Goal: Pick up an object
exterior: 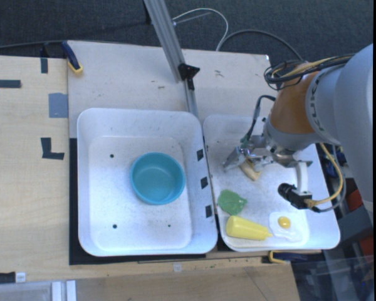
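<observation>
My gripper (241, 158) is low over the upper middle of the right bin (326, 231), under the grey arm with its orange band (291, 108). A small tan block (252, 171) lies right beside the gripper tip, touching or nearly touching it; I cannot tell whether it is held. A green leafy toy (231, 201) lies below it in the same bin. Along the bin's front edge rest a yellow wedge-shaped piece (244, 229) and a fried-egg toy (284, 224). A blue bowl (157, 178) stands in the middle of the left bin (100, 130).
A slanted metal pole (169, 36) rises behind the bins and ends near their shared wall. Cables (301, 68) loop around the wrist, and a black connector (291, 194) hangs at the right bin's right side. Bare bench lies to the left.
</observation>
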Tool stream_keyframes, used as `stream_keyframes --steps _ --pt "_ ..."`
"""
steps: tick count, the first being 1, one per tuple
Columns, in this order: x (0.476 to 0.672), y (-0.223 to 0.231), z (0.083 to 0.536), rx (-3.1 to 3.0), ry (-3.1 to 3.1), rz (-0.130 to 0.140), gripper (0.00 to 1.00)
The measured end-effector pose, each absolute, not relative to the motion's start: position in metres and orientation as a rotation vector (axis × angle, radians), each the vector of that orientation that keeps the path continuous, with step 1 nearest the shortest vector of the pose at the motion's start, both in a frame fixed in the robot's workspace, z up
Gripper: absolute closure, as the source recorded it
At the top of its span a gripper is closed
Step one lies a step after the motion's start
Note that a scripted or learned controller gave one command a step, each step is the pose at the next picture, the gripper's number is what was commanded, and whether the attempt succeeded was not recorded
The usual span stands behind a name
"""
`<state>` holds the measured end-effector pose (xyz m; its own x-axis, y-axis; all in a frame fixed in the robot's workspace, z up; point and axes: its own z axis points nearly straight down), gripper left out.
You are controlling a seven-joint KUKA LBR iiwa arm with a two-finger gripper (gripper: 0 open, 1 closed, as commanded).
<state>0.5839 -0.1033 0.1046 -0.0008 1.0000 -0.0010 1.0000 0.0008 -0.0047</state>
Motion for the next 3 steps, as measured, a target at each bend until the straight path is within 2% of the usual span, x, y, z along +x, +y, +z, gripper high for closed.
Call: stream_keyframes --steps 1,2,3 --pt "0.589 -0.103 0.096 -2.227 -2.234 -0.012 0.0" --pt "0.59 -0.103 0.107 -2.227 -2.236 -0.015 1.0" --pt "0.581 -0.102 0.163 -2.222 -2.225 -0.003 1.0"
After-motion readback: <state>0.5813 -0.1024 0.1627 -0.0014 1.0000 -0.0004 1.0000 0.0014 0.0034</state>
